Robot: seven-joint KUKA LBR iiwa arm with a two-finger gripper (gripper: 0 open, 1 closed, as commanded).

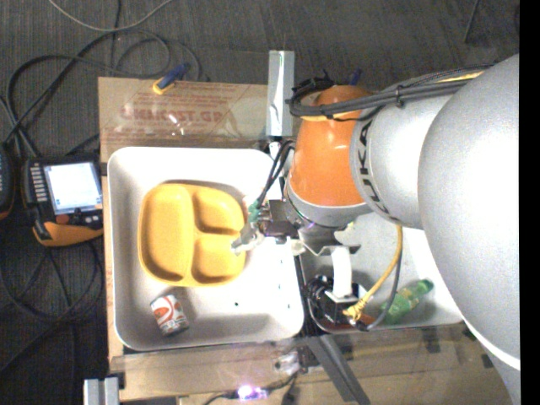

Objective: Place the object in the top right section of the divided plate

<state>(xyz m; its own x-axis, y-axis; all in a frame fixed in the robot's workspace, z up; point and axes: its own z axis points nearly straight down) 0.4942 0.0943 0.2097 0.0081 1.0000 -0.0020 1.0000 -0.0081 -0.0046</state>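
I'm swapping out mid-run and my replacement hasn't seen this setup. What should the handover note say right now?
Gripper: at the right rim of the yellow divided plate, reaching in from the right; whether it holds anything is too small to tell.
Divided plate: sits in the left white bin, none of its sections visibly holding an object.
Small red-and-white can: lies on its side in the same bin, below the plate, apart from it.
Green bottle: lies in the right bin, partly hidden by the arm.
Done: nothing visibly placed.
Left: get the object into the plate's top right section.
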